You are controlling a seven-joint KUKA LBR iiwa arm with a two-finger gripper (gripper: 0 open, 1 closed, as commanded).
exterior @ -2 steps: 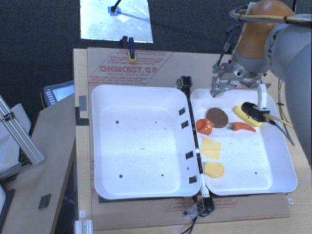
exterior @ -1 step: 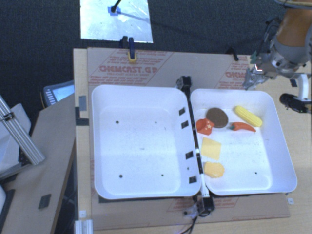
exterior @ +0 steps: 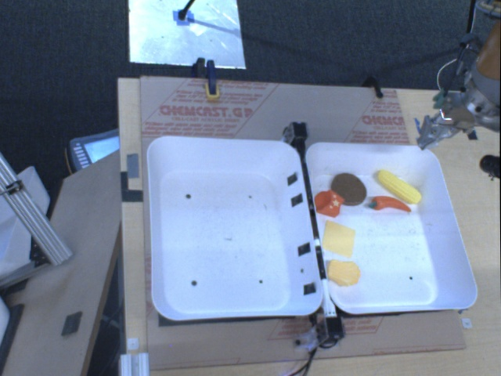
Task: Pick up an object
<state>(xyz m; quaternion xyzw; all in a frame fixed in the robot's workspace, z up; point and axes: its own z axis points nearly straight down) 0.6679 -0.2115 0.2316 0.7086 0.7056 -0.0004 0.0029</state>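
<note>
1. Objects for picking all lie in the right bin (exterior: 450, 276), gathered in its upper left part, toward 10 o'clock of that bin's floor.
2. A brown round patty (exterior: 348, 188) sits at the top of the group, with a red pepper piece (exterior: 329, 203) touching or just beside it at its 8 o'clock.
3. A yellow corn cob (exterior: 399, 186) lies at the patty's 3 o'clock, tilted, its lower end pointing toward 4 o'clock.
4. An orange-red chili (exterior: 389, 204) lies just below the corn cob, at its 7 o'clock, between the cob and the open floor of the bin.
5. A pale yellow cheese slice (exterior: 339, 239) lies flat at 6 o'clock of the pepper piece, near the bin's left wall.
6. An orange-yellow chip-like piece (exterior: 344, 272) lies at 6 o'clock of the cheese slice, just beside it.
7. At 9 o'clock of the right bin stands the left bin (exterior: 227, 233); black clips run down the seam where the two meet.
8. Both bins rest on a cardboard sheet (exterior: 258, 104) on the table (exterior: 129, 131).
9. At the scene's 2 o'clock, the gripper (exterior: 429, 134) hangs above the right bin's upper right corner, outside the rim and well apart from the objects.
10. Nothing shows between its fingers; I cannot tell whether they are open or closed.
</note>
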